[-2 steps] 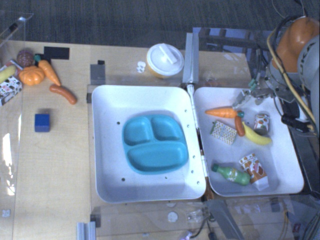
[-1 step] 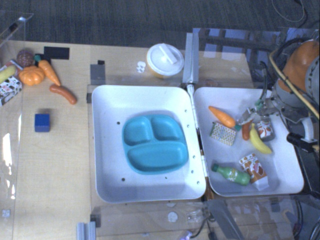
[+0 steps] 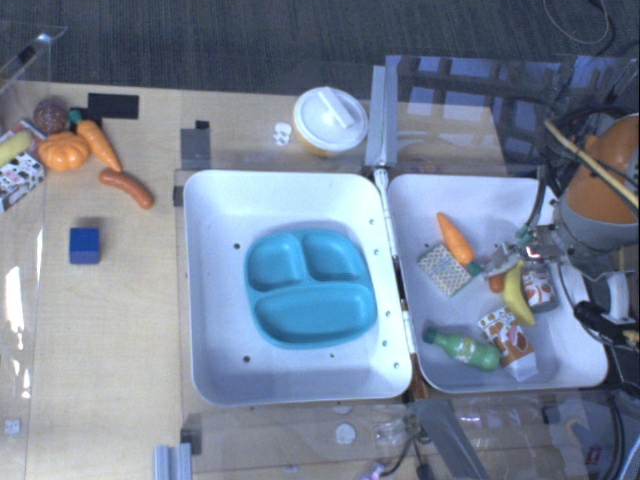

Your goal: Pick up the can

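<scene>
Two things are lying nearest me in the right bin [image 3: 575, 373]: a green bottle [image 3: 462, 350] on its side and, touching it, a small carton [image 3: 507, 336]. Just beyond them I am seeing what I am taking for the can [image 3: 539, 290], a small white and orange cylinder towards the bin's right side. A banana [image 3: 516, 298] is pressing against its left flank.

The hand [image 3: 522, 251] is hanging just beyond the can and banana, close above them. I am not managing to tell how far open it is, and I am seeing nothing held in it. A carrot [image 3: 455, 238] is lying farther off to the left, well clear of the can.

I am judging the can to be light and stiff, so it should be taking a firm squeeze without denting. Its smooth, curved wall is looking slippery to me, and it may be rolling or squirting out if pinched off-centre. I am planning to take it across the middle of the body, square to its axis. The banana is crowding one side, so I am expecting trouble getting in cleanly there. I am worrying about catching both things together.
</scene>
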Available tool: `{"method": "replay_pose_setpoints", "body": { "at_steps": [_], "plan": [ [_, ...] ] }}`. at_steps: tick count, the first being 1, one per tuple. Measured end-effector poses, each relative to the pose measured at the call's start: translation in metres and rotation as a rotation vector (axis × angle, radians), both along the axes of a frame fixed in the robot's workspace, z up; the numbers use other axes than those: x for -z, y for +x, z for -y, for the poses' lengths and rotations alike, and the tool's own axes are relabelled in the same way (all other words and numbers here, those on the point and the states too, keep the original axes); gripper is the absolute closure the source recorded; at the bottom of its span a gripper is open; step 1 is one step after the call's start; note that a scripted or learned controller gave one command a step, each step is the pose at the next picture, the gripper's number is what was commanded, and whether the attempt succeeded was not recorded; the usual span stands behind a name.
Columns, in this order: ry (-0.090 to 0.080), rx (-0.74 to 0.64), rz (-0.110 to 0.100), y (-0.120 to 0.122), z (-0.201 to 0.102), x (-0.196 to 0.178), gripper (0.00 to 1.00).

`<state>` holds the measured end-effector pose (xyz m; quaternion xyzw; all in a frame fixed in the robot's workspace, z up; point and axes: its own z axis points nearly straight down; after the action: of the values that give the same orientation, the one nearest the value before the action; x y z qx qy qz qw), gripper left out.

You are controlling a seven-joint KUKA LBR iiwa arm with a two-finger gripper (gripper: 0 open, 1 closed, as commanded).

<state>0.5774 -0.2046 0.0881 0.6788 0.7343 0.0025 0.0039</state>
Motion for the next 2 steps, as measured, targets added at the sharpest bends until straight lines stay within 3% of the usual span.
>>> {"method": "replay_pose_setpoints", "body": {
  "at_steps": [1,2],
  "plan": [
    [-0.001,-0.122,-0.003,-0.004,0.000,-0.071,0.00],
    [-0.002,-0.050,0.002,-0.039,0.001,-0.001,0.00]
  ]
}}
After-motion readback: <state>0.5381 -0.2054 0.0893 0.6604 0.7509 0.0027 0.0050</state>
